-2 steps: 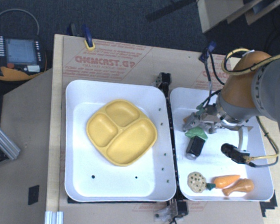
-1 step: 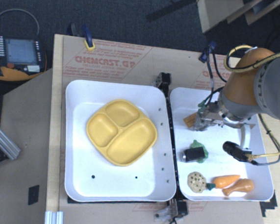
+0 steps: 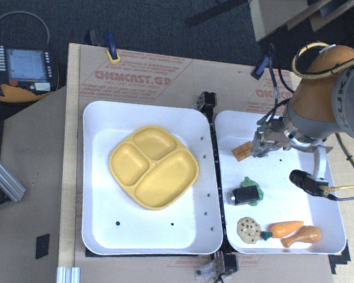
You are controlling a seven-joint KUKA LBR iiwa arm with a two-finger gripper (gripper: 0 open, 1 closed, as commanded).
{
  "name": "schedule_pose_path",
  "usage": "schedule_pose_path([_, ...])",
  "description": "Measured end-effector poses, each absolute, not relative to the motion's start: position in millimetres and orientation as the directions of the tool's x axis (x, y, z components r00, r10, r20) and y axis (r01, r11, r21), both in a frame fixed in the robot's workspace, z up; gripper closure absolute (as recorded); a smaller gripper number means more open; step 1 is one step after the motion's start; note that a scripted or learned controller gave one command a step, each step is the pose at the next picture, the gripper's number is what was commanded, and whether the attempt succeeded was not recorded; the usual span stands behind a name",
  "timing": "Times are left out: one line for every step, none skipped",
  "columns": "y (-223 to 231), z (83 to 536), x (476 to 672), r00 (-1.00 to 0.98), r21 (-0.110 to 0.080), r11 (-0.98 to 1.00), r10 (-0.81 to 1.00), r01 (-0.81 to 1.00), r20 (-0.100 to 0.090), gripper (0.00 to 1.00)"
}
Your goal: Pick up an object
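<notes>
Two shallow white plastic bins sit side by side on a brown paper-faced board [image 3: 189, 83]. The right bin [image 3: 296, 199] holds five loose things, and a small black-and-green toy [image 3: 246, 194] lies near its middle. Up from that toy, towards the bin's far wall, lies a small tan rectangular block [image 3: 242, 152]. Below the toy, near the front wall, lies a round speckled biscuit [image 3: 249, 229]. Right of the biscuit and lower right of the toy lie an orange toy carrot [image 3: 285, 228] and a tan drumstick-shaped piece [image 3: 303, 236], close together. The left bin [image 3: 96, 173], well to the left of the toy, holds one yellow plastic plate [image 3: 154, 167] with three compartments, all of them bare. The grey arm's gripper [image 3: 265, 143] is up and slightly right of the toy, just beside the tan block's right end. The view does not show whether the tool is open or closed, nor whether it touches the block. Red lettering [image 3: 133, 77] on the board, far up and left of the toy, reads "CHEMCAST GP"; a fainter repeat of it shows up and right of the toy.
</notes>
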State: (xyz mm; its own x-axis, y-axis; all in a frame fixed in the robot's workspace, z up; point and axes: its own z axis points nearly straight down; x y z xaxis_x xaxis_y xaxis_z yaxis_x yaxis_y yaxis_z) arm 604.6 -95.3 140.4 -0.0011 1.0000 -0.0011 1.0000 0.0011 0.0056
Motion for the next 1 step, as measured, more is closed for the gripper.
schedule_pose_path([-94.2,204.7,603.6,-0.002,0.008,0.002,1.0,1.0,-0.002,1.0])
